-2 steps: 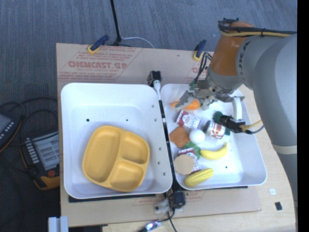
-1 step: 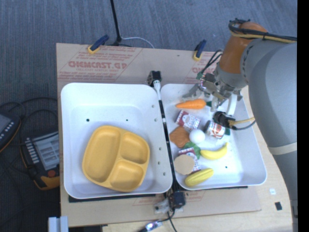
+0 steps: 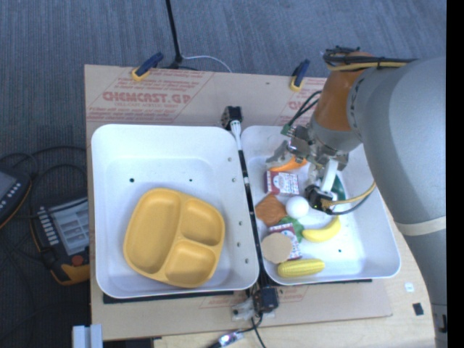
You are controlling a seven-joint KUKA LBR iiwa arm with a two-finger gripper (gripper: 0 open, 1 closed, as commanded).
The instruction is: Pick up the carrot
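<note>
The carrot [image 3: 290,165] shows as a small orange piece near the back of the right bin [image 3: 377,256]. The rest of it is hidden under the gripper. A green bit [image 3: 338,187] pokes out on the far side of the wrist, and I cannot tell whether it belongs to the carrot. The gripper [image 3: 296,153] hangs low over the bin's back left part, right above the orange piece. Whether it touches the carrot cannot be made out.
Beside the carrot lie a red-and-white packet [image 3: 284,183], a brown cookie [image 3: 270,209], a white egg [image 3: 297,207], a banana [image 3: 322,230], a tan disc [image 3: 275,249] and a corn cob [image 3: 299,268]. A yellow divided plate [image 3: 174,236] sits in the left bin [image 3: 116,151].
</note>
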